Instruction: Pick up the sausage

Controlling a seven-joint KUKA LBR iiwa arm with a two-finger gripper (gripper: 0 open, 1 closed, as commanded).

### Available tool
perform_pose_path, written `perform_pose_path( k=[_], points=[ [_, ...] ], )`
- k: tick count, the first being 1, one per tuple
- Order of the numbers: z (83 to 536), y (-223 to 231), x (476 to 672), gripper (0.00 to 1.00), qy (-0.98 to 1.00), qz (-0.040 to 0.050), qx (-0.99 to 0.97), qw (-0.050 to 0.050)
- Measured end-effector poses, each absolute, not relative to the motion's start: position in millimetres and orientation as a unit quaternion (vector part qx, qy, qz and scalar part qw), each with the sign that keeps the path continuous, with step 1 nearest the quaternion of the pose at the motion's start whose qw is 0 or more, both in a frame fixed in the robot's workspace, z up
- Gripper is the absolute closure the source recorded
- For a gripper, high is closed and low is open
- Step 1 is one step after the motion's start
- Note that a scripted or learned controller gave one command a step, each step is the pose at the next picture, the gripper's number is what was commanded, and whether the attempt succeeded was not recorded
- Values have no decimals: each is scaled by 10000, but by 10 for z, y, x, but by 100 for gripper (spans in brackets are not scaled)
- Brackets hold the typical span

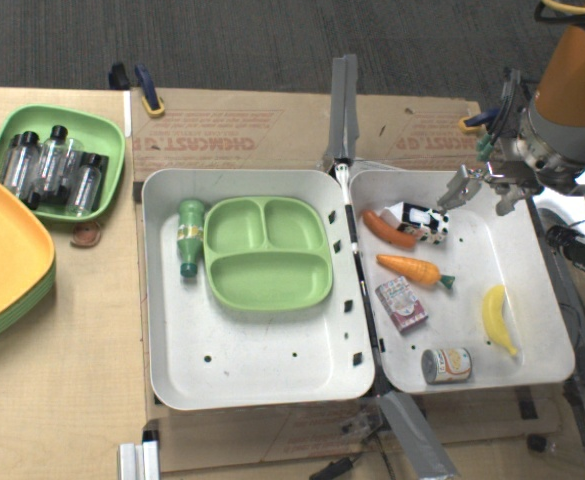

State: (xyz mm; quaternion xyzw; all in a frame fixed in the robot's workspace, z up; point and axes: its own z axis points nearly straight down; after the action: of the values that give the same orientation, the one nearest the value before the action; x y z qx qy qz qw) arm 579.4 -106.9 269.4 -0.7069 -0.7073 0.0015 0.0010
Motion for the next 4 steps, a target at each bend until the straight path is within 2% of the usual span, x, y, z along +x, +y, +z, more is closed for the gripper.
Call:
perform_pose_path(
  k=[1, 2, 3, 4],
  points=[
    [1037, -1118, 5431, 0, -7308, 7, -6826, 9],
    [921, -1021, 5780, 0, -7165, 0, -6976, -1],
    [916, -997, 5916, 0, -7246, 1, -6892, -2],
    [1000, -1012, 5909, 100, -7229, 6, -6910, 4]
  ],
)
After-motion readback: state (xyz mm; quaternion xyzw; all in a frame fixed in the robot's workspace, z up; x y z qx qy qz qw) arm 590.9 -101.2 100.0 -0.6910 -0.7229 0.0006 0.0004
